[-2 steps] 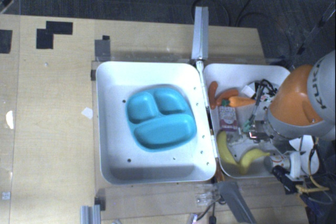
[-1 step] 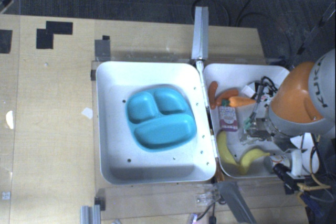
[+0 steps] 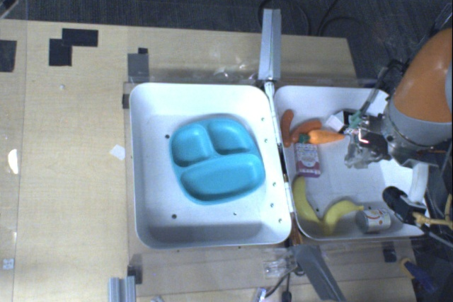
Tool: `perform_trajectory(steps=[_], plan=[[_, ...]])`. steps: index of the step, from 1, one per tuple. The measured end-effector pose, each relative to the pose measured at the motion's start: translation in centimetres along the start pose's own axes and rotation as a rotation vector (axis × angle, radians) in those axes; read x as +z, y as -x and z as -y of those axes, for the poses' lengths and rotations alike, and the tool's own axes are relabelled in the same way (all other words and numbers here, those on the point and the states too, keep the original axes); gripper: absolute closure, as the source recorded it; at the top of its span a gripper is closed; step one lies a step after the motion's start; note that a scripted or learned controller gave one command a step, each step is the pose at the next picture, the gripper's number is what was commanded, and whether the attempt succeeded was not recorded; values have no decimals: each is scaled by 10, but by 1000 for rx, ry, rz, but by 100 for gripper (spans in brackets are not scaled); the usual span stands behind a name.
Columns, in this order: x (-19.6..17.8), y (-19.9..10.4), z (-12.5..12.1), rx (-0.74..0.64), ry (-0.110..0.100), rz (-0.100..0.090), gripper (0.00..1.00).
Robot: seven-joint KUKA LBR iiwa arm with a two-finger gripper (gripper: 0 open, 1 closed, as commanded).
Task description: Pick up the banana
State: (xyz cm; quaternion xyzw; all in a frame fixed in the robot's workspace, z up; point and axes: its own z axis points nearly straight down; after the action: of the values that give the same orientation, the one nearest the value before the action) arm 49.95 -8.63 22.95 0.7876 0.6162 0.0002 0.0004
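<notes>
Here the banana [image 3: 322, 208] lies curved along the near-left corner of the right bin [image 3: 333, 94], a small can [image 3: 373, 220] just beside its tip, while the tool [image 3: 359, 149] hovers above the bin's middle with nothing visibly in it; how far it is open cannot be told. A good grasp likely means coming down over the banana's thick middle, fingers across its width, clear of the bin wall and the can.

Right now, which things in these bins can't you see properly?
- End effector: too blurred in the camera view to judge its grip.
- Pouch: label too small to read.
- Right bin: far corner covered by the arm.
- Can beside banana: markings too small.
</notes>
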Motion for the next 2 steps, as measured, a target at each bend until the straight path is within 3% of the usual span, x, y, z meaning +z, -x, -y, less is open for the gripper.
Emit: perform_trajectory(steps=[1,2], plan=[[0,0,0,0,0,0,0],[117,11,12,-116,-5,-1,0]])
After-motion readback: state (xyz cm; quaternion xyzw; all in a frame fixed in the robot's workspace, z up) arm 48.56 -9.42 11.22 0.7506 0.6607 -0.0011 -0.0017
